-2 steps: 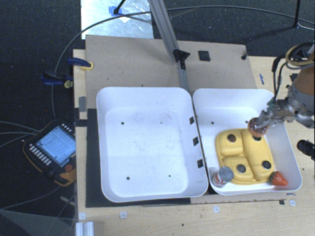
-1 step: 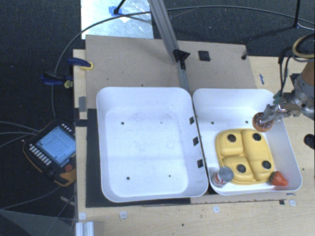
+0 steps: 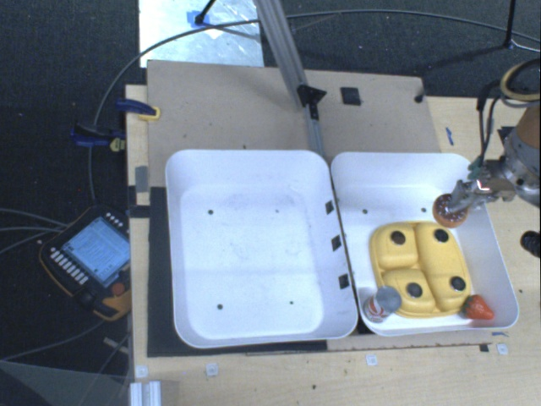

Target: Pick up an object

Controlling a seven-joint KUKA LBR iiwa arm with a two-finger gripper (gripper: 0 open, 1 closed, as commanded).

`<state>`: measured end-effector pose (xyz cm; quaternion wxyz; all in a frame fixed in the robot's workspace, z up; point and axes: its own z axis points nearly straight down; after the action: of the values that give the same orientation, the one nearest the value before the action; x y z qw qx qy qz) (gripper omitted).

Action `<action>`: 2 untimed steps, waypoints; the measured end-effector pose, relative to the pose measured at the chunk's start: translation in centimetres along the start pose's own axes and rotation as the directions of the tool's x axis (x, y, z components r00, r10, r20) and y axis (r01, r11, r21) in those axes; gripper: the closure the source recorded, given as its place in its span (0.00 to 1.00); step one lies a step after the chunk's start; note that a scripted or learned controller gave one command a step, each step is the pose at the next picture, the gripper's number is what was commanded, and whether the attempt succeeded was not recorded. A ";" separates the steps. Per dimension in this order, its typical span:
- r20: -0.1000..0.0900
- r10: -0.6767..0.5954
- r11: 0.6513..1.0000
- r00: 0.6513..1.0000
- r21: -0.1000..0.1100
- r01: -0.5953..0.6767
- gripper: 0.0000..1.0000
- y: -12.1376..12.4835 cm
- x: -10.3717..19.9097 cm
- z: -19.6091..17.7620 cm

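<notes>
Right, the gripper (image 3: pixel 461 200) hangs over the right bin's (image 3: pixel 363 176) far right edge, a brown donut (image 3: pixel 449 211) clamped between its fingers, lifted clear.

Dark carpet floor (image 3: pixel 51 41), tan bench (image 3: pixel 245 108)

Two white bins (image 3: pixel 254 176), four objects.

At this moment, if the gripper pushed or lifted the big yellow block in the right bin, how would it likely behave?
The yellow block looks like rigid moulded plastic, so it would probably keep its shape. It lies broad and flat on the right bin floor, so it should slide rather than roll or tip. Its width seems large beside the gripper, so a grasp across it may fail.
</notes>
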<state>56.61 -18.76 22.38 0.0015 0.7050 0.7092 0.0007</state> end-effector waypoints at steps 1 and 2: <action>-0.003 -0.004 1.000 1.000 0.001 0.004 1.00 0.7 4.6 -0.3; -0.003 -0.004 1.000 1.000 0.003 0.004 1.00 -0.1 10.3 0.3</action>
<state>56.42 -8.51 22.09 -0.0007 0.7036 0.7106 0.0007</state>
